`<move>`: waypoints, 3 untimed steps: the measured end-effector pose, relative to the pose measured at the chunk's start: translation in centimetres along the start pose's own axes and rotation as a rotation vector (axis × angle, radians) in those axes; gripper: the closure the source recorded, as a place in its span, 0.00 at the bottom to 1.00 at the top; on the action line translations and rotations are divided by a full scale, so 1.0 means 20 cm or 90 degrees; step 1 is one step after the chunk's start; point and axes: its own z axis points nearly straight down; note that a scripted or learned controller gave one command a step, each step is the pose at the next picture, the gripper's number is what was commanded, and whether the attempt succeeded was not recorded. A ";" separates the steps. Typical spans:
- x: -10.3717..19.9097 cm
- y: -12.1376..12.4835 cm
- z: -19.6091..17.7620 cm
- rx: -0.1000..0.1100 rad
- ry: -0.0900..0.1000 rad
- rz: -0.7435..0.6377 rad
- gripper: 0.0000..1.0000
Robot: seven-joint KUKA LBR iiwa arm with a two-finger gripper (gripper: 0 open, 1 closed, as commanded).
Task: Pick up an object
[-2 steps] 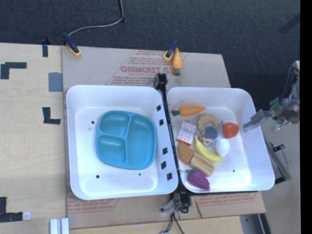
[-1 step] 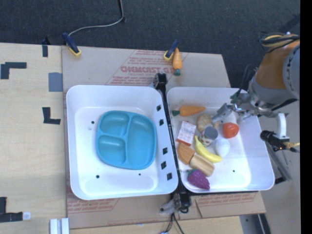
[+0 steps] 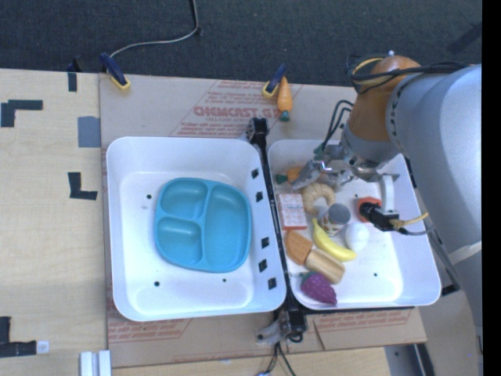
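At the near edge of the right bin (image 3: 407, 288) lies a knobbly purple grape bunch (image 3: 318, 288), with a tan bread-roll shape (image 3: 325, 265) and a ridged orange-brown wafer (image 3: 298, 246) just behind it. A smooth yellow banana (image 3: 332, 244) curves beside a white egg-like lump (image 3: 358, 236). Farther in sit a flat red-and-white printed card (image 3: 291, 210) and a pale ring doughnut (image 3: 317, 197), with a grey-capped item (image 3: 337, 215) touching the banana; its form is hard to make out. The gripper (image 3: 327, 170) hangs low over the far part of this heap, and I cannot tell whether it is clenched or released, nor whether it grasps anything. The grey arm (image 3: 438, 147) hides the bin's right rim. The left bin (image 3: 125, 233) holds a glossy blue three-compartment plate (image 3: 202, 224). Beyond, on brown cardboard (image 3: 188, 108), lies a small carrot (image 3: 284, 98).
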 end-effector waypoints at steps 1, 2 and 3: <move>0.07 0.10 0.01 0.015 -0.005 0.001 0.00; 0.08 0.10 0.01 0.015 -0.007 0.002 0.00; 0.08 0.10 0.01 0.015 -0.007 0.001 0.00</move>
